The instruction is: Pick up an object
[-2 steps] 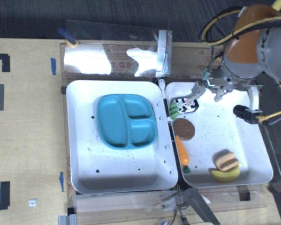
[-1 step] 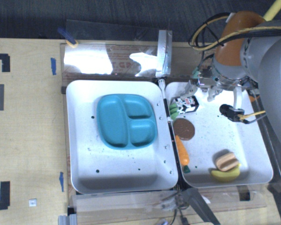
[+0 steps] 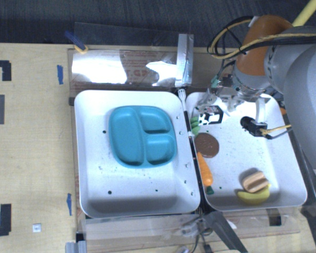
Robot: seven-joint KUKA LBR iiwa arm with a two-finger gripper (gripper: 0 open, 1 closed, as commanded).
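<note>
Parked low over the far left corner of the right bin point(image 3: 237, 157) with the tool point(image 3: 209, 113); cannot tell whether open or closed from this angle. Closest candidates: a small green piece point(image 3: 193, 123) right at the left wall, and just nearer along that wall a flat brown disc point(image 3: 207, 145). Probably light, stiff toy plastic in both cases. Thin and lying flat, in the disc's case, so likely slippery and hard to get under; best pinched across the rim from straight above. Further along the same wall, toward the near left corner, an orange carrot point(image 3: 204, 173): slim, rounded, apt to roll, best taken across its middle, yet crowded by the wall on 1 side. At the near edge, toward the right, a bun point(image 3: 254, 181) touching a yellow banana point(image 3: 252, 195): bulkier and probably the easiest hold, but with 2 things in contact, some risk of shoving 1 while closing on the other. Ample bare floor mid-bin for coming down. In the left bin point(image 3: 94, 183), 1 blue divided plate point(image 3: 142, 136) at the centre: wide, rigid, awkward to span.
</note>
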